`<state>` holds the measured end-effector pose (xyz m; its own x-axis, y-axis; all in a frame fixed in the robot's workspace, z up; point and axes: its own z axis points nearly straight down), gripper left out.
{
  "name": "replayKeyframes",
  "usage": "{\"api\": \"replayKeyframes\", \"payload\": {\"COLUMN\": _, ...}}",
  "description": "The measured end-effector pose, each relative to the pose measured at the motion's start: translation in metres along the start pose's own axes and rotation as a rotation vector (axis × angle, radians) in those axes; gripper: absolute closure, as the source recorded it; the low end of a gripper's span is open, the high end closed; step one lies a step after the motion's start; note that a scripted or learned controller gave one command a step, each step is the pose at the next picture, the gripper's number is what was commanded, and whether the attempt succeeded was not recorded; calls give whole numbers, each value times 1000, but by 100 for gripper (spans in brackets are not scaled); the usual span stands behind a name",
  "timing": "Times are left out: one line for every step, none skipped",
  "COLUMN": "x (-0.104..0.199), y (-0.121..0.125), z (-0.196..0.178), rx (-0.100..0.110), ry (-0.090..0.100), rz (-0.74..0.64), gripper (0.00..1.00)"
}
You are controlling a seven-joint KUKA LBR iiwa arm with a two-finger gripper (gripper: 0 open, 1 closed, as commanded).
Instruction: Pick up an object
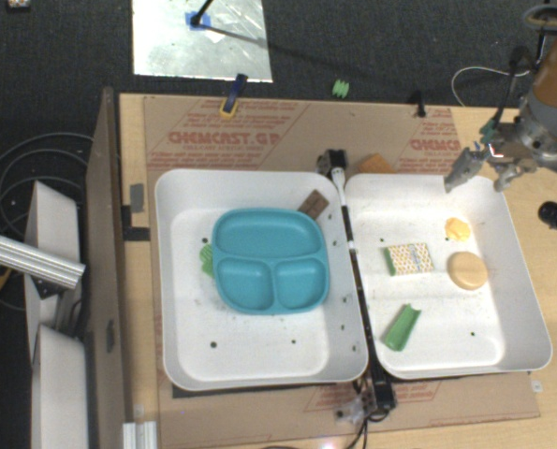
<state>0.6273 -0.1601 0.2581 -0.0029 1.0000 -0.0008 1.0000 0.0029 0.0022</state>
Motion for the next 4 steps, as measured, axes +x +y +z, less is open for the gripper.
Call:
{"api": "replayKeyframes", "payload": {"x": 46, "y": -63, "z": 117, "rx": 16, "ry": 6, "rz": 1, "gripper": 0}}
{"api": "replayKeyframes", "payload": {"x": 62, "y": -142, "z": 174, "rx": 4, "ry": 3, "rz": 4, "gripper": 0}}
{"api": "replayKeyframes", "payload": {"x": 62, "y": -138, "z": 162, "rx": -4, "ry": 2, "rz": 1, "gripper": 100}}
{"api": "replayKeyframes", "payload": {"x": 103, "y": -70, "z": 63, "rx": -13, "ry": 0, "rz": -8, "gripper": 100}}
